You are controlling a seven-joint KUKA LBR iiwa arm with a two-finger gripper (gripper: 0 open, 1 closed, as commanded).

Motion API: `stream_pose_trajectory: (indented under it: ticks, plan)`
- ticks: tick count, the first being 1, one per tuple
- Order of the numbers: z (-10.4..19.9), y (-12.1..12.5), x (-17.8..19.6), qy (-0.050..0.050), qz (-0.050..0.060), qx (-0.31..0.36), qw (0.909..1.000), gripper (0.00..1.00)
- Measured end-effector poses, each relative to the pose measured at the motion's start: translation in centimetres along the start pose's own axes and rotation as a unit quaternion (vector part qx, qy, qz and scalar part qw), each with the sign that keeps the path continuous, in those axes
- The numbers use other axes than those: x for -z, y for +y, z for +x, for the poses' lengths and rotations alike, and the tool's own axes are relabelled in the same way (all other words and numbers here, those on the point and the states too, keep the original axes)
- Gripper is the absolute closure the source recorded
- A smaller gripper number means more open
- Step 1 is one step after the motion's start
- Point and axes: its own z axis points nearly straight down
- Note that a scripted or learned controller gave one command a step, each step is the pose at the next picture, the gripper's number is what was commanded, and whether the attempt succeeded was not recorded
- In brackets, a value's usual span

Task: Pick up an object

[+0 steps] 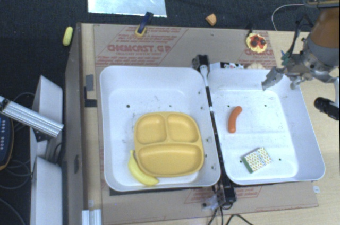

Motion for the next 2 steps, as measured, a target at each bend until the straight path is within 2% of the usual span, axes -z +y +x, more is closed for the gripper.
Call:
stream_pose_trajectory:
  ticks: [1, 2]
  plan:
    - [5.5, 2.4, -7.9, 0.001, 0.001, 0.001, 1.0000, 0.00]
    - [7.5, -1.1, -13.1, 0.000, 0.001, -0.001, 1.0000, 0.00]
